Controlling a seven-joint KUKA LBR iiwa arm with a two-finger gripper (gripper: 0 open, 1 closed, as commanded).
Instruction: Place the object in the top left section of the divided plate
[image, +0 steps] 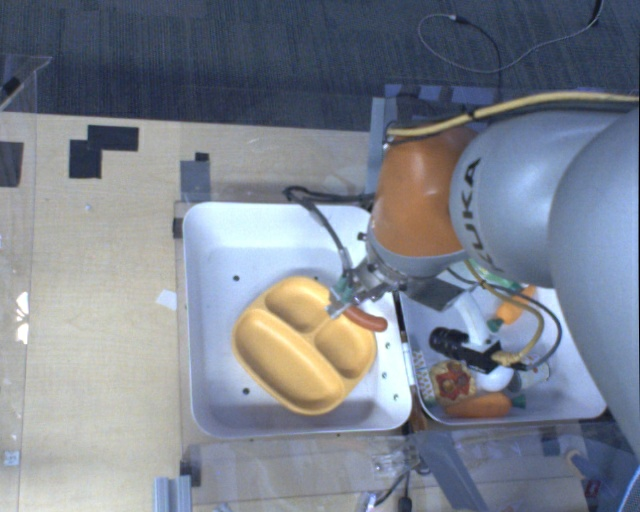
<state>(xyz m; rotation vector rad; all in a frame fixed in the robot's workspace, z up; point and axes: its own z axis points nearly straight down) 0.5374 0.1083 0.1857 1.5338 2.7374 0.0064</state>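
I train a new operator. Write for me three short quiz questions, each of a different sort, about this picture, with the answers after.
1. True or false: the yellow divided plate lies in the right bin.
2. Multiple choice: the small red sausage is seen
A. at the plate's right rim, just below the pincer
B. on the wooden bench
C. in the right bin beside the carrot
3. Fill in: the plate has ___ sections.

Key
1. False: it lies in the left bin.
2. A
3. three
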